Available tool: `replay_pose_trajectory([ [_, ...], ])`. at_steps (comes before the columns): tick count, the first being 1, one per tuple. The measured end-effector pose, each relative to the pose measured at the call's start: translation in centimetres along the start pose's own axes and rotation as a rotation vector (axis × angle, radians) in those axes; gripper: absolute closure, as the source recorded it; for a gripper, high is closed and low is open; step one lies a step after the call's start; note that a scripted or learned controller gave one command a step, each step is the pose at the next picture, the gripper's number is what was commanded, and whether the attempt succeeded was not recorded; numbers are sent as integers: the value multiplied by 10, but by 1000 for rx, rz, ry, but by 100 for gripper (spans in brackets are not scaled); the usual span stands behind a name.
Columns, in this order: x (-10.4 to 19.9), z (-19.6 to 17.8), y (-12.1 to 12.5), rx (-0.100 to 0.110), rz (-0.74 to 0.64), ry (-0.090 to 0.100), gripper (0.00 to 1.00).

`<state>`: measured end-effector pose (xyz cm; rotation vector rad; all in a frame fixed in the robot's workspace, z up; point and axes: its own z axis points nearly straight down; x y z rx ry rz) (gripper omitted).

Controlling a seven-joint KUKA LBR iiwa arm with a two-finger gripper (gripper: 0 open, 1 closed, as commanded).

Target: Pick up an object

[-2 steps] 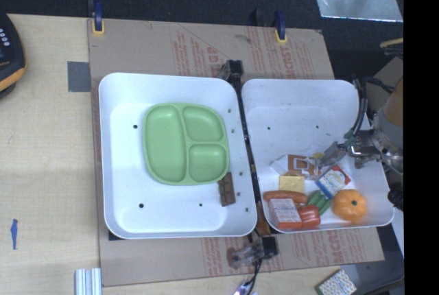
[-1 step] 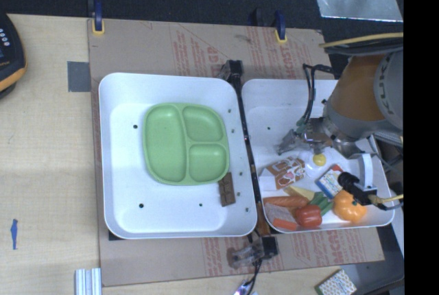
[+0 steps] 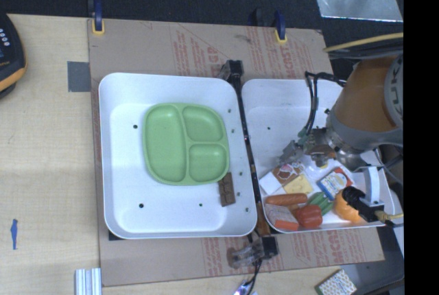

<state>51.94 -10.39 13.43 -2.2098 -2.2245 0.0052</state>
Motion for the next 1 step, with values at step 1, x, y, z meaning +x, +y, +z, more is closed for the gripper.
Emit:
replay_pose_trajectory([
  [1, -70, -21, -47, 0, 12, -3, 0],
])
